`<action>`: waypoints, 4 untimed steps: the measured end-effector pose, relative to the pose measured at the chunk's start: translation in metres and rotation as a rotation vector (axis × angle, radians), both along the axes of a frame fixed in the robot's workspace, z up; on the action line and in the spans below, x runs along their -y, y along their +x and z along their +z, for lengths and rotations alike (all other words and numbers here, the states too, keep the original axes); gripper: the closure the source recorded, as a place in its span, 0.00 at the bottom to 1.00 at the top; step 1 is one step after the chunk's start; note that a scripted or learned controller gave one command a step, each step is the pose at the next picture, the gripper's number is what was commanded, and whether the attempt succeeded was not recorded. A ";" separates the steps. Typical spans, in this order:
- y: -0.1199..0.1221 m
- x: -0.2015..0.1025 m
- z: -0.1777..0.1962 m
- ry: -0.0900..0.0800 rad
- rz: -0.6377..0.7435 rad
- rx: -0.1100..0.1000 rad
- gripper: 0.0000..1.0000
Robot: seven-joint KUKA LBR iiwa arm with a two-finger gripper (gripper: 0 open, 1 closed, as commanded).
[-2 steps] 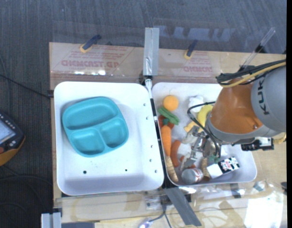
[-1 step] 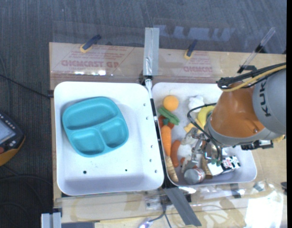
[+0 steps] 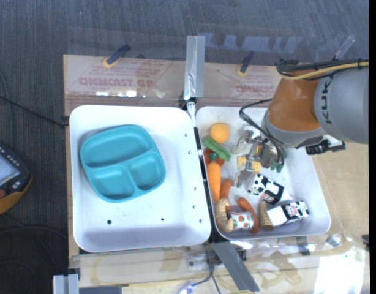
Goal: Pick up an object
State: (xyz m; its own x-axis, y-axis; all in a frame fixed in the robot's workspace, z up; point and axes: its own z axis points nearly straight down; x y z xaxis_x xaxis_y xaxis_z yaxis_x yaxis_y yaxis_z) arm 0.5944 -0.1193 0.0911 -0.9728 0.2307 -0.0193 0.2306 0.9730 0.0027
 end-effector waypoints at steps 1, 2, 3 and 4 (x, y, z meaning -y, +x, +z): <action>-0.076 0.014 0.000 -0.003 0.073 -0.005 0.00; -0.013 -0.006 0.000 -0.004 0.115 -0.003 0.00; 0.028 0.015 -0.001 -0.004 0.276 -0.008 0.00; 0.003 0.011 0.000 -0.003 0.263 -0.004 0.00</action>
